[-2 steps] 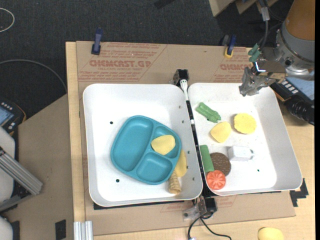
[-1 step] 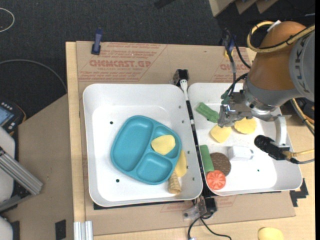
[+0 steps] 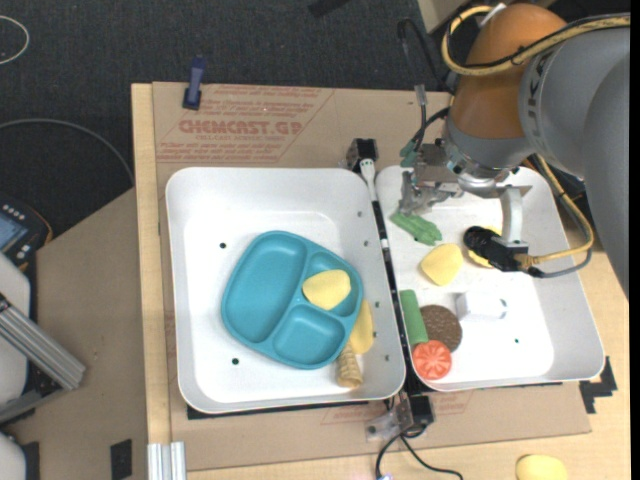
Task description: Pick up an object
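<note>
**A:** How many things are there, counted out?

**B:** Two white bins. The left bin [image 3: 190, 268] holds four things: one blue plate [image 3: 260, 303] with three compartments, one yellow lump [image 3: 326, 288] in the plate's right compartment, one yellow curved piece [image 3: 362, 330] against the plate's lower right edge, and one tan piece [image 3: 349, 368] just below that.

**A:** And the right bin [image 3: 560, 338]?

**B:** Six things. One green pod [image 3: 416, 227] is at the upper left, and one pale yellow piece [image 3: 441, 264] is just to its lower right. One green stick [image 3: 409, 316] lies along the left wall. One brown disc [image 3: 440, 326] is beside the stick, and one red round piece [image 3: 433, 360] touches the disc from below. One white block [image 3: 485, 306] sits near the middle.

**A:** Anything outside the bins?

**B:** One blue clip [image 3: 195, 83] lies on the cardboard [image 3: 250, 118] at the upper left of the frame. One more yellow thing [image 3: 540, 465] is at the bottom right edge.

**A:** How does the arm stand?

**B:** It comes in from the upper right of the frame, with the orange band [image 3: 500, 43] uppermost and the grey wrist below it. The gripper [image 3: 422, 198] points down over the upper left corner of the right bin, close to the wall between the bins.

**A:** Is the gripper open or closed?

**B:** I cannot tell. The green pod lies just below the gripper in the frame, on the bin floor, and I cannot tell whether they touch.
</note>
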You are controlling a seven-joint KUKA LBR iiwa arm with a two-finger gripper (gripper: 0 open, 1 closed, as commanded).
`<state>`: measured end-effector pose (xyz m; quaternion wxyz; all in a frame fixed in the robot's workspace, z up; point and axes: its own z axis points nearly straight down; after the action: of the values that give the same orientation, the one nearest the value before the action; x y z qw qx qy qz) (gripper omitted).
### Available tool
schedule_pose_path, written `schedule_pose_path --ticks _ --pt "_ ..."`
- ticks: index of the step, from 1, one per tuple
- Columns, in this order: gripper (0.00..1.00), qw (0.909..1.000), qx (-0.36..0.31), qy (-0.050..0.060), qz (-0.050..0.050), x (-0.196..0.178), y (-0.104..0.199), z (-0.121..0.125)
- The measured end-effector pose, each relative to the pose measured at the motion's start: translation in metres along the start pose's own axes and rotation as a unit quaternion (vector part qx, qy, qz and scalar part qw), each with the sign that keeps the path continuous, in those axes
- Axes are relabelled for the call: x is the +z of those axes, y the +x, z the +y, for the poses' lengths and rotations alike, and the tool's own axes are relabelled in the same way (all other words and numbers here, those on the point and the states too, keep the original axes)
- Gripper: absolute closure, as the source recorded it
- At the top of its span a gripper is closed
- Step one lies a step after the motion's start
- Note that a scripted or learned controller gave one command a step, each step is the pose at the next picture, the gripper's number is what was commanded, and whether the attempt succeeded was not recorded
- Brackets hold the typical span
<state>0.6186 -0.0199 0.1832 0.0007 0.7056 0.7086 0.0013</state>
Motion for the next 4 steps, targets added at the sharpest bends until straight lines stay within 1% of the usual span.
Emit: schedule_pose_path --ticks 1,2,3,4 --pt "1.00 1.0000 0.006 -0.002 -0.003 -0.054 -0.085 0.001" --pt "1.00 1.0000 0.003 0.003 -0.001 0.004 -0.096 0.024" --pt "1.00 1.0000 0.002 0.000 -0.001 0.028 -0.099 0.048" --pt "1.00 1.0000 0.001 -0.008 -0.002 -0.131 -0.098 0.050"
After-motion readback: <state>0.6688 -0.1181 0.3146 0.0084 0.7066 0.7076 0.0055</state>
